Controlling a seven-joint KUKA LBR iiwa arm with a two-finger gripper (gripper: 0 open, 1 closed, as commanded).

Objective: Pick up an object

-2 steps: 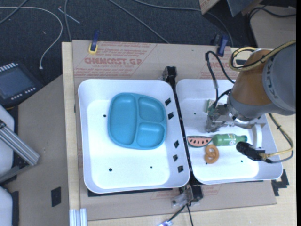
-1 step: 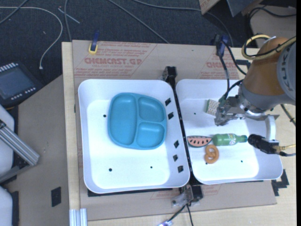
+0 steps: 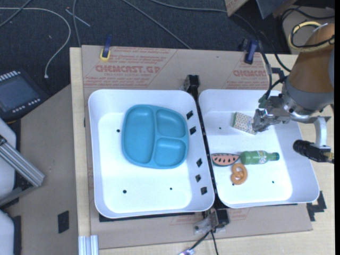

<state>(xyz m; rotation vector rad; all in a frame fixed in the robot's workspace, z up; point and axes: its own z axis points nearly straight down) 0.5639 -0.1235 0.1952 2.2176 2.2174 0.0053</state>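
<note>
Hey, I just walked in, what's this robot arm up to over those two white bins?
The grey and orange arm reaches in over the right bin, and its pincer is down beside a small patterned packet near the bin's back. Whether it has hold of the packet can't be judged from this angle. Nearer the front of that bin lie a watermelon slice, a green bottle on its side and a pretzel, all untouched. The left bin holds a blue divided plate.

I see the gripper [image 3: 260, 122] low in the right bin [image 3: 297, 190], just beside a patterned packet [image 3: 243, 122]. Green bottle [image 3: 258, 157], watermelon slice [image 3: 223, 159], pretzel [image 3: 239, 174] nearby. Blue plate [image 3: 154, 137] in left bin [image 3: 106, 185].
</note>
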